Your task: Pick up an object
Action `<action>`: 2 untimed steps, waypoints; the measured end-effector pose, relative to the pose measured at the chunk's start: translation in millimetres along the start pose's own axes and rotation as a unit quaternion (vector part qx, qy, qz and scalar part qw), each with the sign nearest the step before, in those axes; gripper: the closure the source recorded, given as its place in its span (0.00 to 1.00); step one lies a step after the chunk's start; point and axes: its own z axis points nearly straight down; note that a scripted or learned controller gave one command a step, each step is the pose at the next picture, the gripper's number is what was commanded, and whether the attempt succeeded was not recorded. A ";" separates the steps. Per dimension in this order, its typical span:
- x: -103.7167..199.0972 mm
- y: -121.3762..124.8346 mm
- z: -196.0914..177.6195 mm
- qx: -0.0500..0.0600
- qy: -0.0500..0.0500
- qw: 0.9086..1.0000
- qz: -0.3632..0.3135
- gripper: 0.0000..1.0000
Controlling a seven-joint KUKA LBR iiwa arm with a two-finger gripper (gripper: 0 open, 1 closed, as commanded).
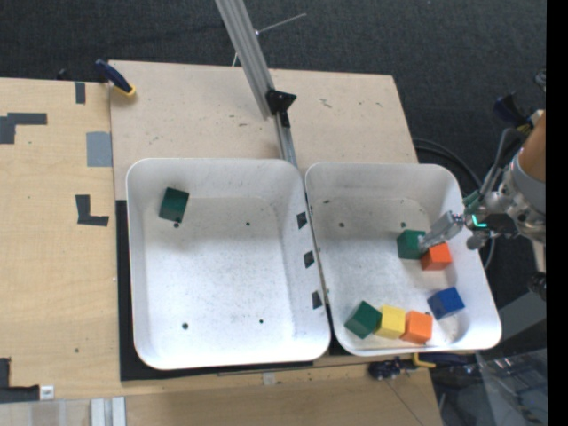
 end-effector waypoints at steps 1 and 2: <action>-0.1 0.7 -1.7 -0.002 0.000 1.000 -0.001 0.00; -2.9 -0.5 62.2 0.002 0.000 1.000 0.001 0.00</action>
